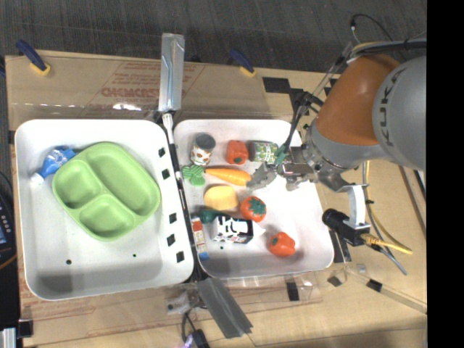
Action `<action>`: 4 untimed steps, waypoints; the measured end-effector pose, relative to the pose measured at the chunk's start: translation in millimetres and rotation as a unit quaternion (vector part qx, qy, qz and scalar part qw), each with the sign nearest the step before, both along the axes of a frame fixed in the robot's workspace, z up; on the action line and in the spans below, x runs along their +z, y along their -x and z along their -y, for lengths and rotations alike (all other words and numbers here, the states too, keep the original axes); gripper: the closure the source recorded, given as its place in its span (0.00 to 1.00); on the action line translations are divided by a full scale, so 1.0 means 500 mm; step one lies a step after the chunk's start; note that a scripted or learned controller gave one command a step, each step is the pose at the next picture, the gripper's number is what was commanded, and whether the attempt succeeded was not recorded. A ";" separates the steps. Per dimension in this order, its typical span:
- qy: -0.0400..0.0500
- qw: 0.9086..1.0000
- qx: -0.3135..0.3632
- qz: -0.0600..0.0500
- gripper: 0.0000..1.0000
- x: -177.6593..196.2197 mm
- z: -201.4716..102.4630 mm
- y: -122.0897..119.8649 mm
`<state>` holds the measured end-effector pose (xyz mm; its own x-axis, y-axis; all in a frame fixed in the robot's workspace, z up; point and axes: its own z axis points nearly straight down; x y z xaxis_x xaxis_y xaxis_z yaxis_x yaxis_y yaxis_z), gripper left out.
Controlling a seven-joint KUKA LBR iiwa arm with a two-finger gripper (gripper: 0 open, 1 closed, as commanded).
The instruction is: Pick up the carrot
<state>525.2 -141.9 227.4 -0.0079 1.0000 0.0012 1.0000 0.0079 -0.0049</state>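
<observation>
The carrot [226,175] is orange with a green leafy top at its left end. It lies on its side in the upper left part of the right bin [308,227]. My gripper [261,176] hangs low over that bin just right of the carrot's pointed tip, close to it, and nothing shows in its grasp. The grey arm with its orange band reaches in from the right.
Around the carrot lie a small round jar [203,149], a red pepper [236,152], a green packet [264,151], a yellow fruit [221,196], a tomato [253,208], a black-and-white carton [233,228] and another red fruit [281,244]. The left bin holds a green divided plate [106,189].
</observation>
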 end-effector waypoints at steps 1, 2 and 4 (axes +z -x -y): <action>0.001 1.000 -0.029 -0.001 0.00 -0.083 0.038 -0.162; 0.000 0.997 0.076 0.001 0.00 -0.272 0.020 -0.153; -0.001 0.990 0.141 0.000 0.00 -0.272 0.026 -0.144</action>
